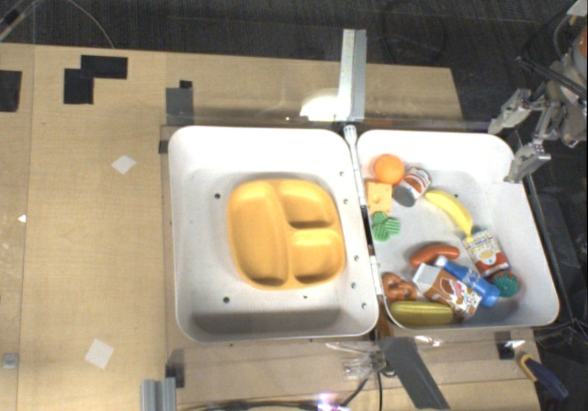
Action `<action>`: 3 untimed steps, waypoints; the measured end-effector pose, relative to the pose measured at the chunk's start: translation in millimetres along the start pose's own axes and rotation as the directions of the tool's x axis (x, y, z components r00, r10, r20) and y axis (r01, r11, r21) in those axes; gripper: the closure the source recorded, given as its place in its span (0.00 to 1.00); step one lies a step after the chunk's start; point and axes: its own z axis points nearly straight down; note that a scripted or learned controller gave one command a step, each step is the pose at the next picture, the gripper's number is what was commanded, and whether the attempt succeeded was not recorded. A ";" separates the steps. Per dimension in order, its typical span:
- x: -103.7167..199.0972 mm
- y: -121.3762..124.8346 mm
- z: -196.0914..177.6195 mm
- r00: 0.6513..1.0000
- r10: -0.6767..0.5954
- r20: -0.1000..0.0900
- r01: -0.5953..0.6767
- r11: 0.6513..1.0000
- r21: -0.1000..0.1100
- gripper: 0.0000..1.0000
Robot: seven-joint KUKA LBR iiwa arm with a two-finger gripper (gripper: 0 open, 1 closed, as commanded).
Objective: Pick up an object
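**Arm at the far right corner, toys heaped in the right bin**

A pale wood-grain bench [83, 244] carries two shallow white bins side by side, with dark carpet-like floor beyond its far edge. Black patches mark the bench's far left, and small pale squares lie on its left part. A grey metal post [353, 74] stands upright behind the seam between the bins.

The left bin [197, 308] holds a yellow divided tray [285, 230], glossy and rounded, with one long compartment and two smaller ones. It sits near the bin's middle.

The right bin [514, 216] holds the objects for picking, gathered along its left side and near edge: an orange ball [389, 167] at the far left, a small red-and-white can [416, 182] just beside it, a yellow block [378, 195] and a green ridged piece [384, 226] against the dividing wall. A curved banana [449, 210] lies near the middle. Closer to the camera a red sausage [434, 255], a red-labelled carton [485, 253], a blue-and-white packet [459, 282], a brown pretzel shape [398, 287] and a yellow-green corn cob [421, 313] crowd together, several touching or overlapping.

The gripper [533, 129] hangs over the right bin's far right corner, well apart from the heap. Its pale metal fingers [527, 164] are spread with nothing between them.
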 end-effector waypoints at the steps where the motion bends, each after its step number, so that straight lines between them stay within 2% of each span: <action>1: -13.9 1.6 161.9 0.940 0.340 -0.010 -0.340 0.940 0.000 0.00; 2: -2.7 6.6 181.1 0.879 0.477 0.000 -0.477 0.879 0.000 0.00; 3: -6.9 8.1 166.5 0.882 0.470 0.012 -0.470 0.882 -0.003 1.00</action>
